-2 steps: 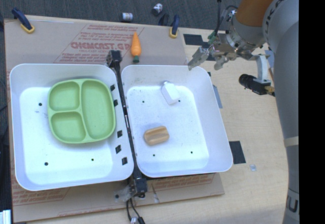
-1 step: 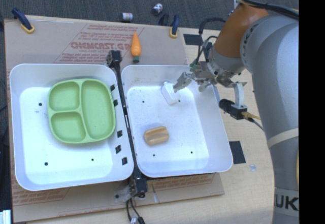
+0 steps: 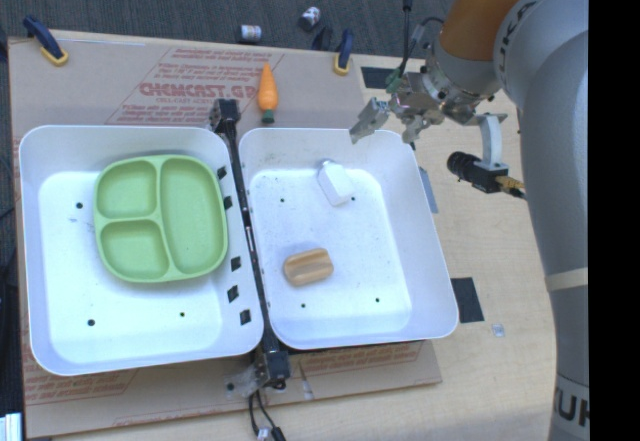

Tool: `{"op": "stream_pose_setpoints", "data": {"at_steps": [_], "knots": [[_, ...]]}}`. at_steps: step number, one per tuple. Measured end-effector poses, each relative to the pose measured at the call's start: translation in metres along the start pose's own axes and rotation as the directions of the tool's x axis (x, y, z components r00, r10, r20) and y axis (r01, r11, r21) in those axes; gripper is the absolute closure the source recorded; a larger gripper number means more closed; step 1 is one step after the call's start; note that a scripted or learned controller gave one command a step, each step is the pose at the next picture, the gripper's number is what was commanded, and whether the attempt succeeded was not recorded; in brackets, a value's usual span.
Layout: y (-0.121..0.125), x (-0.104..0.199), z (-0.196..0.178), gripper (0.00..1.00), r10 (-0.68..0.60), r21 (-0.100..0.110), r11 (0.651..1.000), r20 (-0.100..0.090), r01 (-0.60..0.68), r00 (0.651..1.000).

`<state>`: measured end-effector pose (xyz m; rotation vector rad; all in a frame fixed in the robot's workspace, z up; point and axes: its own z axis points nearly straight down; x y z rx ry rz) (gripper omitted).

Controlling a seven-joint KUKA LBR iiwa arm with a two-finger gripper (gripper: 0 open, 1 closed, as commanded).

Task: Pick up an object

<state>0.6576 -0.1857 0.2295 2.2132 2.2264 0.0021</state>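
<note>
A tan, loaf-shaped block (image 3: 307, 266) lies in the right bin (image 3: 420, 259), near its middle front. A small white object (image 3: 335, 182) rests toward that bin's back. My gripper (image 3: 387, 126) hovers over the right bin's back right corner, above and to the right of the white object. Its fingers (image 3: 364, 121) are spread open with nothing between them. A green divided plate (image 3: 160, 217) sits in the left bin (image 3: 60, 329).
An orange carrot-shaped toy (image 3: 267, 89) lies on the cardboard behind the bins. Blue clamps (image 3: 344, 50) grip the board's back edge. A black divider strip (image 3: 240, 229) runs between the bins. The arm's grey body (image 3: 555, 129) fills the right side.
</note>
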Motion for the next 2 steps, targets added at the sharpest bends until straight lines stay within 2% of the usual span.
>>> {"op": "stream_pose_setpoints", "data": {"at_steps": [1, 2], "knots": [[-0.002, -0.006, 0.075, 0.00, 0.000, 0.008, 1.000, -0.001, 0.000, 1.000], [0.000, 0.106, 0.026, 0.00, -0.003, 0.003, 1.000, -0.001, 0.003, 1.000]]}}
